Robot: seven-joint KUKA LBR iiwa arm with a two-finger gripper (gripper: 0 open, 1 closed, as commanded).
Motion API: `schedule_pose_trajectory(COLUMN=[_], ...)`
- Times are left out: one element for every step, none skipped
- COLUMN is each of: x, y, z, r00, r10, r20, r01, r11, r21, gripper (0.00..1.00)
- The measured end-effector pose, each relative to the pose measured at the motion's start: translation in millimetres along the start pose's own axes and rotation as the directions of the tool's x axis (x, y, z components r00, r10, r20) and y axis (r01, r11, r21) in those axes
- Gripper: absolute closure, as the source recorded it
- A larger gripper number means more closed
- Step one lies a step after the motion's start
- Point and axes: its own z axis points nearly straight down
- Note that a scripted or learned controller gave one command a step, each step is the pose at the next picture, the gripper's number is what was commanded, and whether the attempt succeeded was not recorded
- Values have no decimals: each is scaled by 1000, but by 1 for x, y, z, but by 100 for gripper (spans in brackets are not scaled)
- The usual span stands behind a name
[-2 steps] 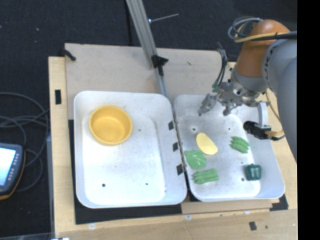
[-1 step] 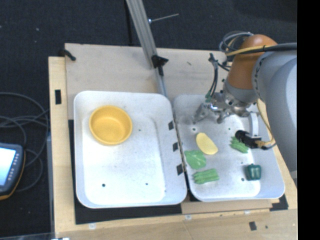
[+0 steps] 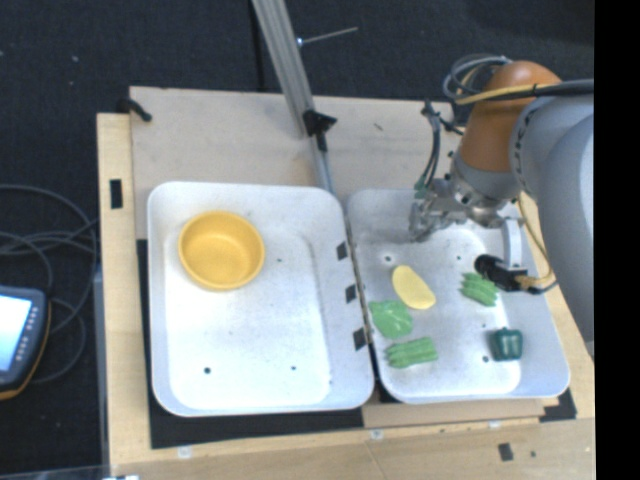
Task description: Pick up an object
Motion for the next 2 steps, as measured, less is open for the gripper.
schedule_pose_trajectory(x=[6,5], y=[6,7], z=[-60,-113], r00=[1000,1000], r10=[0,0], r20=[0,0], r01=[0,0], r11=[1000,1000], r21=[-4,-3], gripper=[100,100])
